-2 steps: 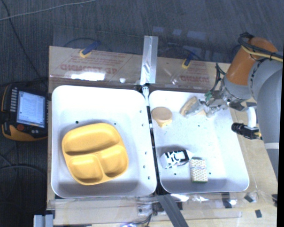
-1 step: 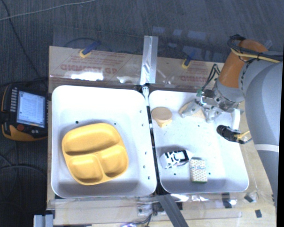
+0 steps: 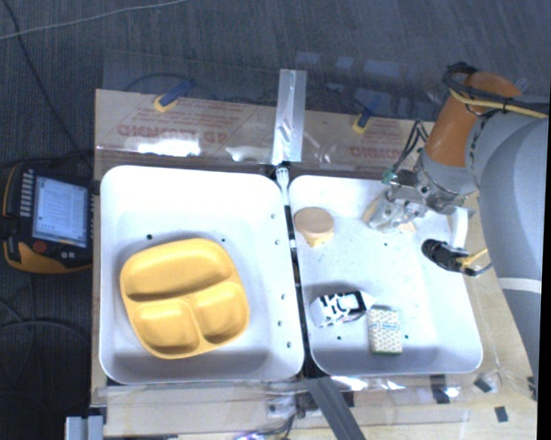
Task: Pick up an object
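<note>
Nearest, in the right bin (image 3: 461, 346), a speckled box (image 3: 385, 330) and a black-and-white object (image 3: 342, 306) are seen lying loose. The yellow tray (image 3: 184, 295) is kept apart in the left bin (image 3: 121, 208). Farther back a tan cup (image 3: 314, 224) is left free — likely graspable. The gripper (image 3: 397, 212) is held low over that bin's far corner, holding nothing — fingers' spread cannot be told.
</note>
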Tool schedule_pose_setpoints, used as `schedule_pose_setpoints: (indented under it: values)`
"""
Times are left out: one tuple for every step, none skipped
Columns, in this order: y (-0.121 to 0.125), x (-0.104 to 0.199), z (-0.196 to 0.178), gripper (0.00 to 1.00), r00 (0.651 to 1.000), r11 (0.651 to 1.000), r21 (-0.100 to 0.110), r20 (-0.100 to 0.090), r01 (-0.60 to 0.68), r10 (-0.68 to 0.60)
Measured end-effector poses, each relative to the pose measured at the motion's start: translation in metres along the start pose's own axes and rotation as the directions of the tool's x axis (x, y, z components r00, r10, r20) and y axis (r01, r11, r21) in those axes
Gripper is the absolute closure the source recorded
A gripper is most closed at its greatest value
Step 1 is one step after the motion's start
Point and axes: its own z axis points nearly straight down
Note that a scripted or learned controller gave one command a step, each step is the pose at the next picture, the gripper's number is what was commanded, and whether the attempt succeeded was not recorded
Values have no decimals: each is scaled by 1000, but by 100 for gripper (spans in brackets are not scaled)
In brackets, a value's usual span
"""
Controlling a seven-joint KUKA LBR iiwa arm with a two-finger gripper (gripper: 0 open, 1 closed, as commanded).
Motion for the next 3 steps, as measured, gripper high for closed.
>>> schedule_pose_setpoints:
  values:
    - [-10,-13,2,100,992,992,-13,-13,-124,124]
    - [-10,-13,2,0,992,992,-13,-12,-124,124]
    - [-3,8,8,0,1000,1000,-5,7,13,-13]
